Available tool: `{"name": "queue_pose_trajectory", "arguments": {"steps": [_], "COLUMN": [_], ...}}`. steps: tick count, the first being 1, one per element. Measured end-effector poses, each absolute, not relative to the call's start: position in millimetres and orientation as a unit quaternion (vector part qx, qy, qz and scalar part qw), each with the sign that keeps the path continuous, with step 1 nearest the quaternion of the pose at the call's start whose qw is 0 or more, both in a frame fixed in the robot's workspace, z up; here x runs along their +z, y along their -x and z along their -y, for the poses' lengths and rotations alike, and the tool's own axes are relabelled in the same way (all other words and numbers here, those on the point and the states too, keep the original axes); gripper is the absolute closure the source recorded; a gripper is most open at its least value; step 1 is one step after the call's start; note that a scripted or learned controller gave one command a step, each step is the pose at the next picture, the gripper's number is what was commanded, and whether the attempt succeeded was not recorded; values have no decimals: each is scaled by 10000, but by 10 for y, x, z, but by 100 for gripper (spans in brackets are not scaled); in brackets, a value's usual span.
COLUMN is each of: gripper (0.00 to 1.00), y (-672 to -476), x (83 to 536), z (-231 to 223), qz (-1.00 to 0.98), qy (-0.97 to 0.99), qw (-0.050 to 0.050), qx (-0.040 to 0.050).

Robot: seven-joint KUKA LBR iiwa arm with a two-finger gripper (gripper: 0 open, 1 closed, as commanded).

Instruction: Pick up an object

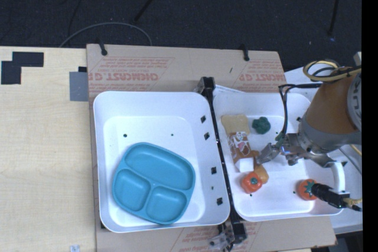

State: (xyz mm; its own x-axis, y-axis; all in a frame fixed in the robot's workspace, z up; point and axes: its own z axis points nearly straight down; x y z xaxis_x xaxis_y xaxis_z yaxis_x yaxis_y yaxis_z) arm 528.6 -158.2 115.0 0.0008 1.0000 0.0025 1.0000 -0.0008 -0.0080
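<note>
Lying just beside tool: tomato

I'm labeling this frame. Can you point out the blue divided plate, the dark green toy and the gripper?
blue divided plate (153, 183), camera view, middle ridge.
dark green toy (261, 124), camera view, its top.
gripper (269, 153), camera view, fingertip end.

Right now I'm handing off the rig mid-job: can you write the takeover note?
Gripper: low in the right bin, fingers beside the food pile; nothing visibly held, open or shut unclear.
Right bin: tan slab, dark green piece, packet, white cube, orange-red fruit, another orange item.
Left bin: blue divided plate.
Done: nothing lifted.
Left: grasp and lift one object.
</note>
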Motion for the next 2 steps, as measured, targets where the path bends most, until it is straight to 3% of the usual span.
{"name": "queue_pose_trajectory", "arguments": {"steps": [1,2], "gripper": [0,100], "y": [-5281,-5289], "x": [861,985], "z": [1574,1585], "qz": [7067,7053], "qy": [7075,7089], "qw": [21,9], "qx": [10,2]}}
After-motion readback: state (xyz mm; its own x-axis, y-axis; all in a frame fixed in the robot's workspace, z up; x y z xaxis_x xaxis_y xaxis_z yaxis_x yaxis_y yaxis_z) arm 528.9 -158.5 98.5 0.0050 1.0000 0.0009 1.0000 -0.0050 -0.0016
